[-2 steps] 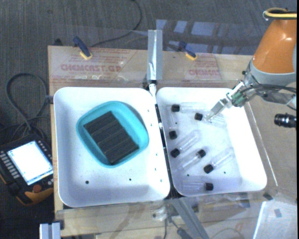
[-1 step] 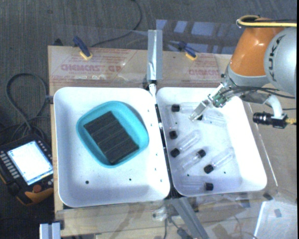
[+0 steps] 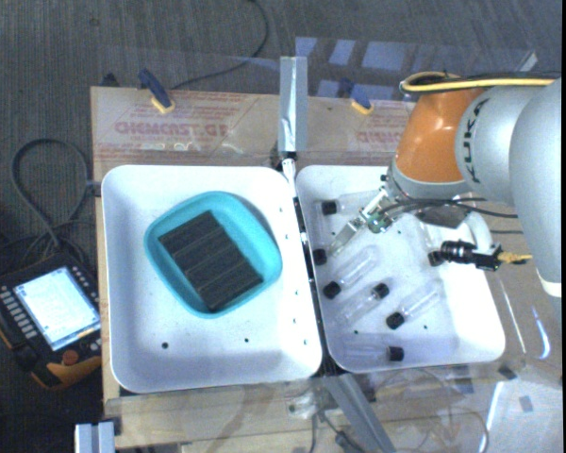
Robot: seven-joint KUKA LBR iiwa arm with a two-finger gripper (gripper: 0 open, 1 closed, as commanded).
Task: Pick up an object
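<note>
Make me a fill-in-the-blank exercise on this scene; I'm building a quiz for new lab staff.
1. The blue bowl sits in the ____ bin.
2. Inside the bowl lies a ____ ridged block.
3. The clear vials with black caps lie in the ____ bin.
4. The arm wears an ____ band above its wrist.

Missing words: left; black; right; orange
</note>
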